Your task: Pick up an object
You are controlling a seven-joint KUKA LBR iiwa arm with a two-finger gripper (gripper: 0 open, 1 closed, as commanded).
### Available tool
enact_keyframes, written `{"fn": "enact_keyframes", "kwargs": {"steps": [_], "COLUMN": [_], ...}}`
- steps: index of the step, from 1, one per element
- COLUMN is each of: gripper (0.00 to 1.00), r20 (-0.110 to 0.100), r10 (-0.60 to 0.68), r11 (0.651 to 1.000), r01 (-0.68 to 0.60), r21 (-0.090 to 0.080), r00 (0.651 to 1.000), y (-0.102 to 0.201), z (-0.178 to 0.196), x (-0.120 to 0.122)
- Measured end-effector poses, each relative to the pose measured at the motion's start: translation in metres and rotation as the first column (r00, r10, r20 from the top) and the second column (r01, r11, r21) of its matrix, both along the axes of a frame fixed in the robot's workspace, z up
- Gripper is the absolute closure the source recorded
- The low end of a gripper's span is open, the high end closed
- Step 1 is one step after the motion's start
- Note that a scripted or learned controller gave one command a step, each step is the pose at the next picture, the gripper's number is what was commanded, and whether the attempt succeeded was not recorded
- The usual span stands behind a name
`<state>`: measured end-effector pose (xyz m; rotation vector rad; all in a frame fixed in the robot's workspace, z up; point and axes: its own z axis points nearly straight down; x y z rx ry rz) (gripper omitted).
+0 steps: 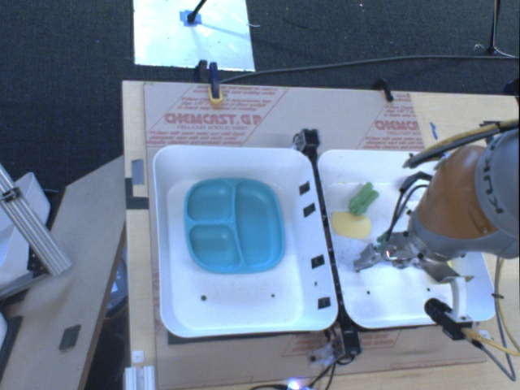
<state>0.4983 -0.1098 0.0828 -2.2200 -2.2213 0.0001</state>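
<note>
My hand (pixel 367 257) hangs low in the right bin (pixel 479 287), fingers apart and holding nothing. The yellow piece with its green top (pixel 356 214) lies just beyond them, near the bin's left wall. I should straddle its yellow body squarely before closing.
</note>
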Motion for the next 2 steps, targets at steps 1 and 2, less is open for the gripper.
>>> {"fn": "enact_keyframes", "kwargs": {"steps": [1,2], "gripper": [1.0,1.0], "r20": [0.005,0.008], "r10": [0.001,0.003], "r11": [1.0,1.0], "r01": [-0.001,-0.003], "r21": [0.0,-0.002], "r00": [1.0,1.0], "y": [0.0,-0.002], "z": [0.013,0.073], "x": [0.002,0.012]}}
